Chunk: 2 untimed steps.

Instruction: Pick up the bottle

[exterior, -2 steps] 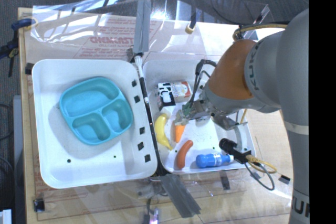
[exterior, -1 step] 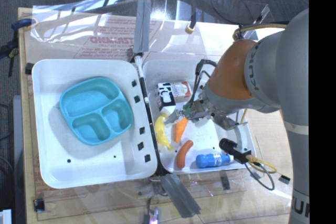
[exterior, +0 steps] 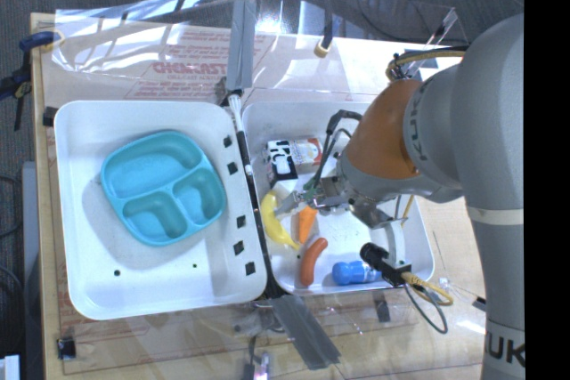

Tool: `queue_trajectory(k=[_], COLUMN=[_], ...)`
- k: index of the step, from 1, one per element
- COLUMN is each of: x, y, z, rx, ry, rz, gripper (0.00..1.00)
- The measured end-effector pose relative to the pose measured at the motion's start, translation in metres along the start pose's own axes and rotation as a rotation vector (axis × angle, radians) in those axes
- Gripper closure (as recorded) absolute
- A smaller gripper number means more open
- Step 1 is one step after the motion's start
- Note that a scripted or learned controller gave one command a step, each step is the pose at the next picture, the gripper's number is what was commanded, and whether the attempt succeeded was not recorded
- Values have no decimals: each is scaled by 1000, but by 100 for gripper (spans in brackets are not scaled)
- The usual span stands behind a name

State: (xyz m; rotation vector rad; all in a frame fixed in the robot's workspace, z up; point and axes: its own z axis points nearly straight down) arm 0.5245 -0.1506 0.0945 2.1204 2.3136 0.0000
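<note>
A small pale bottle [exterior: 289,157] with a black-and-white label and an orange end lies on its side in the right bin [exterior: 419,231], near its back left corner. My gripper [exterior: 305,197] hangs low over the bin's middle, just in front of the bottle and right above a carrot [exterior: 305,223]. The orange wrist band and grey arm cover the bin's right half. I see nothing held in the gripper.
A yellow banana [exterior: 275,223] lies along the right bin's left wall, an orange sausage [exterior: 312,261] in front of the carrot, and a blue object [exterior: 351,273] with a black end at the front. The left bin [exterior: 80,191] holds a blue divided plate [exterior: 163,186].
</note>
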Motion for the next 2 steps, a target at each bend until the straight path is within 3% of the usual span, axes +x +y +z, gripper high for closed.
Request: queue_trajectory(k=[1,2], x=[1,64], y=[1,-4], z=[-10,-134], rx=[1,3], ry=[2,3], rz=[-5,204], gripper=[100,100])
